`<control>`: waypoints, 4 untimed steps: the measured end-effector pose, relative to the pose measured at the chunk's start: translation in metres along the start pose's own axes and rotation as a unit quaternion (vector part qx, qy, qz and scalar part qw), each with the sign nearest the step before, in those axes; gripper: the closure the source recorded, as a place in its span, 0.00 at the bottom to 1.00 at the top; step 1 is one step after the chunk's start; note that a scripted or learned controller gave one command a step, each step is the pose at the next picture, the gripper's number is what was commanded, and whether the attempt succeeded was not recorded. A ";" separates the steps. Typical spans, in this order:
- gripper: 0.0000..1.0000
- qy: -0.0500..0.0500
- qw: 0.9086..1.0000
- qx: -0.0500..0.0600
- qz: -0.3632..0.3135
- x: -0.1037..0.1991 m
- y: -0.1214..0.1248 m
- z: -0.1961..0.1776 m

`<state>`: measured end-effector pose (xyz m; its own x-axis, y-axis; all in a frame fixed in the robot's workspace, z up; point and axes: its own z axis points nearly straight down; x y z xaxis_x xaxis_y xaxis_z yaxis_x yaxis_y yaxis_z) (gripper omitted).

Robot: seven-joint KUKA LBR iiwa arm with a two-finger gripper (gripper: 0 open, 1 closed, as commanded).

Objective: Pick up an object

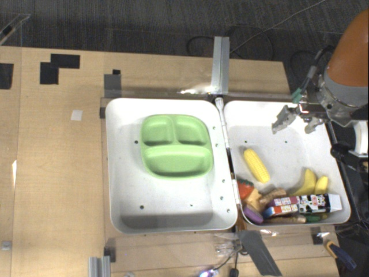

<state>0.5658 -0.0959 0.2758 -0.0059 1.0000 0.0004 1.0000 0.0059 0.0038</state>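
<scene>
In the right bin (277, 149), a yellow corn cob (256, 165) lies left of the middle. A banana (312, 182) rests near the right wall. Along the front wall lies a long printed box (304, 203), with a purple piece (252, 214), a red piece (245, 188) and a brown piece (263, 197) heaped at the front left corner. My gripper (297, 123) hangs over the back of this bin, behind the corn and apart from it. Its two fingers stand spread, open, with nothing between them.
The left bin (124, 172) holds a green divided plate (175, 145) near its middle. A metal post (221, 65) rises behind the wall between the bins. Cables trail on the dark floor at the back right.
</scene>
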 end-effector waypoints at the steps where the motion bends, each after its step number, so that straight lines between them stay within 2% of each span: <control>1: 0.00 0.000 0.999 0.001 0.041 0.030 -0.020 0.082; 2: 0.00 0.000 1.000 -0.001 0.019 0.013 -0.019 0.183; 3: 1.00 0.001 1.000 -0.004 0.018 0.014 -0.016 0.171; 4: 1.00 0.000 0.999 -0.001 0.044 0.045 0.012 0.061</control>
